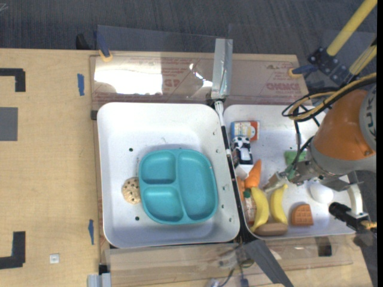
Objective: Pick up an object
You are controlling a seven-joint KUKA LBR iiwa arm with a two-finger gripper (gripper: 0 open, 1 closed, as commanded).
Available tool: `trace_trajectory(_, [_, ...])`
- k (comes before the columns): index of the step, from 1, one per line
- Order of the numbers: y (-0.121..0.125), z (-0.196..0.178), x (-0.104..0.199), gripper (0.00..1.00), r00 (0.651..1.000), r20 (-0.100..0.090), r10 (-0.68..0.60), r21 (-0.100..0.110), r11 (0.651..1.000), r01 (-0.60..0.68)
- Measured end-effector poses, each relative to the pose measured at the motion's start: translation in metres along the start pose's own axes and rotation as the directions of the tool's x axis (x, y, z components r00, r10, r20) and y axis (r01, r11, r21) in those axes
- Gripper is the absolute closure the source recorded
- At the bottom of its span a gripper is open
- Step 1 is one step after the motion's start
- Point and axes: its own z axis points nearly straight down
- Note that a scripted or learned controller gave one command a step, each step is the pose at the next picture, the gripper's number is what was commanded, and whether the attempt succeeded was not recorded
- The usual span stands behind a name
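**Tight quarters in the right bin**

Down front, two yellow toy bananas lie beside a brown waffle piece in the right white bin. Gripper hovers over them; whether its fingers are spread, I cannot tell. Risk: an orange carrot crowds close, and the divider wall is near. Open room lies rearward.

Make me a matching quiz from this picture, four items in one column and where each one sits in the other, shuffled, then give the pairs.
Items:
1. turquoise plastic divided tray
2. round speckled cookie
3. pair of yellow toy bananas
4. orange waffle-shaped toy

Places:
A. right bin, near the front edge, right of the bananas
B. left bin, against the tray's left side
C. middle of the left bin
D. right bin, just below the orange carrot

Pairs: 1-C, 2-B, 3-D, 4-A
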Motion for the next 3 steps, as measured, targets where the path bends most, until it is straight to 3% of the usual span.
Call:
trace_trajectory(1, [-0.03,-0.001,0.027,0.0,0.998,0.003,0.062,-0.001,0.998,-0.062])
trace_trajectory(2, [-0.028,-0.012,0.027,1.0,0.998,0.004,0.062,-0.006,0.998,-0.062])
trace_trajectory(3, [0.017,-0.1,0.094,1.0,0.995,-0.004,0.102,0.001,0.995,-0.102])
